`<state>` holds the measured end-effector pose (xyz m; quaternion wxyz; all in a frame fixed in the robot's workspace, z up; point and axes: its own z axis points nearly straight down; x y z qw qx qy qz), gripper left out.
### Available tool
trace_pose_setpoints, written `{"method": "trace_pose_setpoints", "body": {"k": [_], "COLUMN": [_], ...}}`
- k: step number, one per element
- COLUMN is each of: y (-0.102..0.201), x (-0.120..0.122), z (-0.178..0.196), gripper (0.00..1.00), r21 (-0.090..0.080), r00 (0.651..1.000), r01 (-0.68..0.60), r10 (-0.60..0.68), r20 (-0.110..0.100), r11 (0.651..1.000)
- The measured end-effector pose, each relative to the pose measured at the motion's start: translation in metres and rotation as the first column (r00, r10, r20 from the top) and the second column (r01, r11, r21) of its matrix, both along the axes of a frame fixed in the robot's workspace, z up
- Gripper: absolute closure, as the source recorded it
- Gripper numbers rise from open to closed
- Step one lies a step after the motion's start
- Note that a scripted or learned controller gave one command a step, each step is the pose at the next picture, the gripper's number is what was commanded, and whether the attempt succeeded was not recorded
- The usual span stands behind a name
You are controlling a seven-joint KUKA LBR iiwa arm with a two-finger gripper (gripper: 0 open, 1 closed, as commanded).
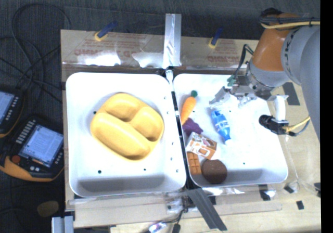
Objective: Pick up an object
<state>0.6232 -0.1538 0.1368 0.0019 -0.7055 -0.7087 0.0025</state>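
Two white bins; claw above blue bottle.

Glossy white plastic bins

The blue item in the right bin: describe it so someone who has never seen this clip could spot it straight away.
Start at the right bin, the one the arm reaches over. Near its middle, just below the gripper, lies a small blue packet, with the carrot to its left. It is the only blue thing there; the neighbours are orange, purple or brown.
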Motion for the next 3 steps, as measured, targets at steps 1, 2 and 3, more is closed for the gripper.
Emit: {"method": "trace_pose_setpoints", "body": {"k": [1,2,3], "y": [-0.013,-0.013,0.059], "x": [-0.018,-0.018,-0.028], "z": [-0.049,-0.04,0.068], "gripper": [0.0,1.0,1.0], "r21": [-0.001,-0.001,0.0], "r00": [0.999,0.999,0.996], "r01": [0.044,0.045,0.095], "r10": [-0.044,-0.045,-0.095], "r20": [0.012,0.011,0.0], "r11": [0.999,0.999,0.996]}}
